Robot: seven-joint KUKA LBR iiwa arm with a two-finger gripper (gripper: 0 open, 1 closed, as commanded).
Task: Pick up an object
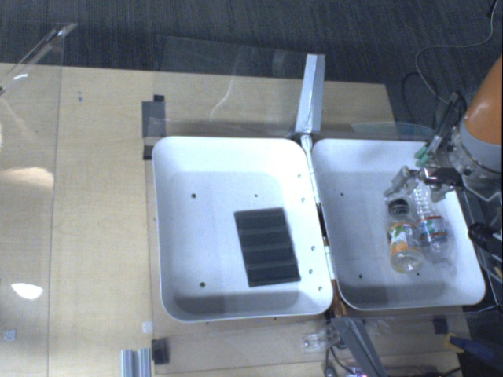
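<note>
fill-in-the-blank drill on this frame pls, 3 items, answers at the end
1. The black ridged block lies in the ____ bin as the camera sees it.
2. The clear plastic bottles lie in the right bin, just below the ____.
3. The arm's band above the wrist is ____ in colour.

Missing words: left; gripper; orange

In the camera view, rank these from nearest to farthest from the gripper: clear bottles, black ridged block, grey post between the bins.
1. clear bottles, just below the gripper, right bin.
2. grey post, up-left at the bins' back.
3. black ridged block, left bin.
</note>
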